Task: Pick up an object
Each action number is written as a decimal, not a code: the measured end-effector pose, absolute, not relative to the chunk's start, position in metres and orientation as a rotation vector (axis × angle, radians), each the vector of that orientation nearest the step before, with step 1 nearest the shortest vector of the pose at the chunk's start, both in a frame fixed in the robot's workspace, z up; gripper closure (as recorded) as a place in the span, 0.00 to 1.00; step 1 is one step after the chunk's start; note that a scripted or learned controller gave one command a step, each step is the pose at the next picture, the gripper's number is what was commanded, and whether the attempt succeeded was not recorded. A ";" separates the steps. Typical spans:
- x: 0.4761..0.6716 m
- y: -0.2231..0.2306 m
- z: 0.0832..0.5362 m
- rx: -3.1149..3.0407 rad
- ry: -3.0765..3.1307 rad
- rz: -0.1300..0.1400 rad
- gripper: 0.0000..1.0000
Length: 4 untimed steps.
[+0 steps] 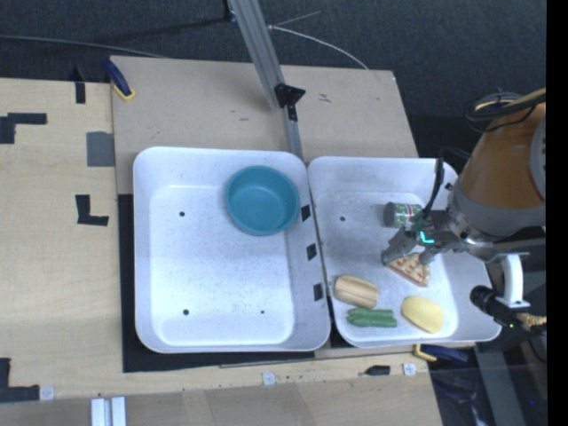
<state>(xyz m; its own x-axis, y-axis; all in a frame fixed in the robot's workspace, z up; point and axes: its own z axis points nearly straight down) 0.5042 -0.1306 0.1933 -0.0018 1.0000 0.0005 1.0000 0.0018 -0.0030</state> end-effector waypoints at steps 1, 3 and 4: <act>0.504 -0.131 0.194 -2.218 -2.222 0.002 0.00; 0.494 -0.135 0.090 -2.220 -2.220 -0.001 0.00; 0.496 -0.134 0.105 -2.220 -2.224 -0.009 1.00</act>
<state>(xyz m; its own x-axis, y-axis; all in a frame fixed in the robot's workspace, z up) 0.4960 -0.1341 0.1047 -0.0016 1.0000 0.0033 1.0000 0.0016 0.0044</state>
